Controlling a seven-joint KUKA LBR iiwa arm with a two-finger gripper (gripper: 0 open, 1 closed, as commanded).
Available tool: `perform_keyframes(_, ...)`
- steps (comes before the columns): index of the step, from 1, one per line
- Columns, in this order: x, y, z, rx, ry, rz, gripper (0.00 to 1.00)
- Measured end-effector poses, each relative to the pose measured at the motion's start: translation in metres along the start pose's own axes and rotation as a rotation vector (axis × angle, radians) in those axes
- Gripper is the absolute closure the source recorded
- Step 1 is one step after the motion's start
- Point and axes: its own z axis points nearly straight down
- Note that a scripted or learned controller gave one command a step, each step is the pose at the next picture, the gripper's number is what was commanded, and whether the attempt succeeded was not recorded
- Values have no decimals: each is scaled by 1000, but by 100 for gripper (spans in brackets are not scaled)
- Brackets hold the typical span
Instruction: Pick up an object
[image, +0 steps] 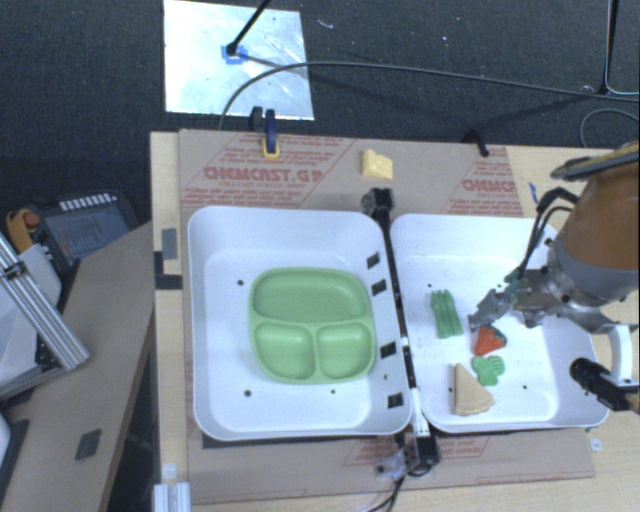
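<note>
Camera view: fingers (487, 322) at red piece (489, 342), right bin (420, 250).

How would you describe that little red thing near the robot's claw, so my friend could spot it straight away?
Start at the right white bin, the one the arm reaches into. Four small items lie there in a cluster; the red piece sits just below the gripper. It is the only red one: a green stick lies to its left, a green lump and a tan wedge below.

Red print reading "CHEMCAST GP" repeats, upside down, on the brown protective sheet (300, 165) beneath the bins.
</note>
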Motion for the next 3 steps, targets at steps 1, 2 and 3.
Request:
perform_keyframes(1, 0, 3, -6, -13, -2, -3, 0)
perform_keyframes(2, 2, 4, 36, -9, -1, -1, 0)
perform_keyframes(3, -1, 10, 78, -10, -1, 0, 0)
